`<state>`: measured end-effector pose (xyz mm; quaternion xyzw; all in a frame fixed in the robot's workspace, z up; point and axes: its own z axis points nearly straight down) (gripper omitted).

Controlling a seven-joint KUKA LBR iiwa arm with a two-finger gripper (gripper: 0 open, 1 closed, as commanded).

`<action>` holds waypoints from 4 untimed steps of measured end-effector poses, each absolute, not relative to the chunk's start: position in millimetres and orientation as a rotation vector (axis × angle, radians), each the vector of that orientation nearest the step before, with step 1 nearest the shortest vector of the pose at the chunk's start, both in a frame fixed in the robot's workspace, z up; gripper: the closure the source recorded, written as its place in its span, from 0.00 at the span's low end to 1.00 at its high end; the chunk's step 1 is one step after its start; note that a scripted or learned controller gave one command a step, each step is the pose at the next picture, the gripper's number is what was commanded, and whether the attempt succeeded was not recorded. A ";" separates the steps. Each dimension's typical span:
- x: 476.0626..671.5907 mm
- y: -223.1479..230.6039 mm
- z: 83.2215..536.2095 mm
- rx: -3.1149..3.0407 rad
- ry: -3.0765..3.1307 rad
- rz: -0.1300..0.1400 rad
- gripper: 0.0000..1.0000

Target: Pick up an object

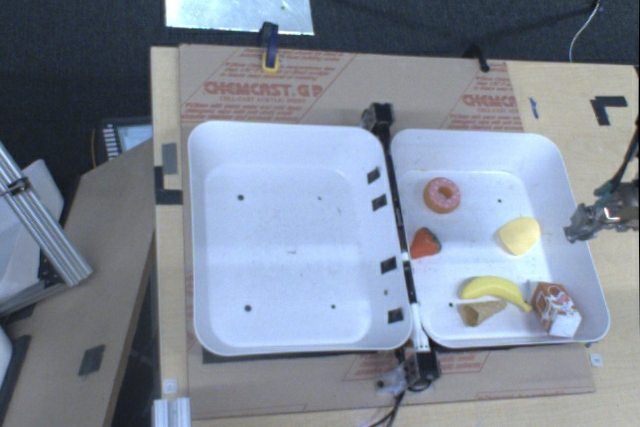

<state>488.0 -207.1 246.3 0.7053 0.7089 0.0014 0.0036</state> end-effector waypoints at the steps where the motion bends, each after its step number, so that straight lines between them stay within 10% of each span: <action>1: 486.5 -176.4 78.5 2.220 2.224 0.001 1.00; 2: 510.6 -192.6 88.8 2.213 2.223 0.002 1.00; 3: 509.4 -191.8 88.3 2.217 2.222 0.002 0.00; 4: 496.7 -167.9 83.6 2.216 2.228 0.000 0.00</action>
